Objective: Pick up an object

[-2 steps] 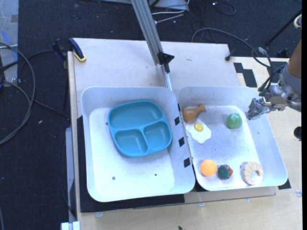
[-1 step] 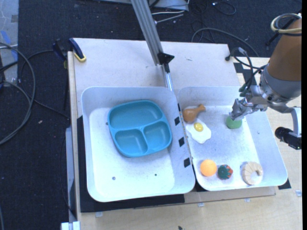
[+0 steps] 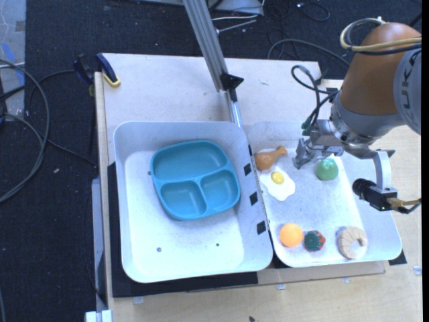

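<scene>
The grey arm with its orange band is reaching in from the right and hanging over the far part of the right shallow white bin (image 3: 375,237). Its hand (image 3: 310,154) is sitting low over the bin floor, just left of a small green ball-like toy (image 3: 327,170). The hand is showing as a dark, blurred cluster, so whether it is released or clenched I cannot tell, and nothing is showing between its tips. The wrist above is covering the bin's far right corner.

A brown drumstick-shaped toy (image 3: 270,157) is lying just left of the hand, near the bin's left wall. A white fried-egg toy with a yellow yolk (image 3: 278,184) is lying just nearer than it. Along the near edge, an orange round toy (image 3: 291,235), a small dark multicoloured toy (image 3: 314,241) too blurred to identify, and a pale pinkish curled toy (image 3: 352,241) are sitting in a row.

In the left white bin (image 3: 134,247), a blue three-compartment plastic tray (image 3: 195,178) is lying tilted. A grey metal pole (image 3: 209,35) is crossing the bench (image 3: 154,86) from the top edge, where it is cut off.
</scene>
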### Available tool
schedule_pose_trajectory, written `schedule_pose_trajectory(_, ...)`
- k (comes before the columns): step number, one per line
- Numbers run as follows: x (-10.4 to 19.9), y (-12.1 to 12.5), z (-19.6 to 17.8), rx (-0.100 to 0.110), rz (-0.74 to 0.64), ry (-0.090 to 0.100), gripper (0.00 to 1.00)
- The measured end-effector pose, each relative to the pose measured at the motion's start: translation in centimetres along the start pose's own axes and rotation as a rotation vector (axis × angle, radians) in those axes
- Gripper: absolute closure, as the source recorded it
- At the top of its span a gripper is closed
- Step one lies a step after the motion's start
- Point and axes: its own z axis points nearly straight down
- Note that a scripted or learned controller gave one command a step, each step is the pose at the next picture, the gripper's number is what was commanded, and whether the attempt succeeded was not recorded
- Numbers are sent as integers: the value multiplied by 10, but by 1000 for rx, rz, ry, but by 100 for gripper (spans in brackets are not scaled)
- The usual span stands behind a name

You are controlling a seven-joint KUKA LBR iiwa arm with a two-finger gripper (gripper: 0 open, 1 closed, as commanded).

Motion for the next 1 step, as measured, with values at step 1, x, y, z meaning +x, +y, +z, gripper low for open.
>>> schedule_pose_trajectory(1,63,-6,4,1,-1,0,100)
